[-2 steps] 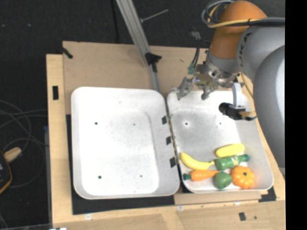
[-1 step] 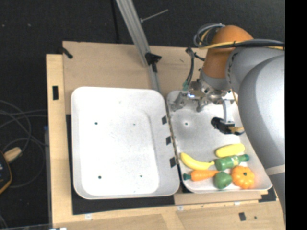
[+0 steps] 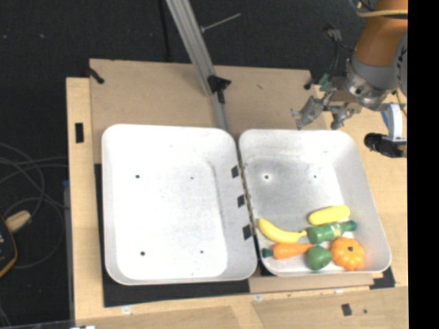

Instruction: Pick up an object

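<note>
The wooden bench (image 3: 164, 307) fills the near edge of the view, its pale board running under both bins and out beyond them. On it, the left bin (image 3: 123, 184) is a shallow white tray with rounded corners and a speckled floor. The right bin (image 3: 302, 163) sits just beside it, the two joined along their shared edge by small dark clips.

All the objects are crowded into the near corner of the right bin (the far half of its floor is bare). The banana (image 3: 278, 232) lies curved along the left of the cluster, its tip toward the bins' shared edge. A yellow oblong piece (image 3: 328, 215), perhaps a squash or corn, lies at the far side of the group, with a green bottle-like item (image 3: 329, 231) just below it and touching it. The orange pumpkin (image 3: 348, 253) sits at the right end, next to a green pepper (image 3: 317, 257). A small carrot (image 3: 291, 250) lies beneath the banana, pointing left.

The arm (image 3: 381, 33) comes in at the upper right, its orange band above the wrist. The gripper (image 3: 325, 112) hangs over the bench just beyond the far rim of the right bin, well apart from the cluster. Its fingers appear spread apart, with nothing between them.

A grey metal pole (image 3: 195, 46) slants from the top of the view down to the bins' junction.
</note>
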Controlling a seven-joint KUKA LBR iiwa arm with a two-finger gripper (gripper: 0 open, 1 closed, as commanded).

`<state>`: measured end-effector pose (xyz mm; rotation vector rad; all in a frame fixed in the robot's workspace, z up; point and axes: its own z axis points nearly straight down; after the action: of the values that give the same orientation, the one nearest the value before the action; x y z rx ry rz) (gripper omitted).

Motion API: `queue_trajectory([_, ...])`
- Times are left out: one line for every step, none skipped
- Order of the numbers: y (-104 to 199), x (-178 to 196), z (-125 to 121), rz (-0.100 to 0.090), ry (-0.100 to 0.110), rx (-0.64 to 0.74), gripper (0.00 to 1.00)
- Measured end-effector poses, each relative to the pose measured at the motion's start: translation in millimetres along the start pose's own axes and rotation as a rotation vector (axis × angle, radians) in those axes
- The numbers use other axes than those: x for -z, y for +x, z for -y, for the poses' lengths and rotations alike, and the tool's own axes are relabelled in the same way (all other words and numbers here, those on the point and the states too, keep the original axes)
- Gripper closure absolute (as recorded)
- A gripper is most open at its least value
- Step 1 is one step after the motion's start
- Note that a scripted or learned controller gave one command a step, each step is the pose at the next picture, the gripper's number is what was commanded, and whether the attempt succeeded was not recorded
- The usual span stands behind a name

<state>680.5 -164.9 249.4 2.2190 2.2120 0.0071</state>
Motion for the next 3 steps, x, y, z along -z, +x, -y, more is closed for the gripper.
queue_trajectory([35, -72, -7, -0.004, 0.014, 0.004, 0.0])
queue_trajectory([51, -144, 2, -0.003, 0.014, 0.003, 0.0])
queue_trajectory([-51, 25, 7, 0.001, 0.0, -0.001, 0.0])
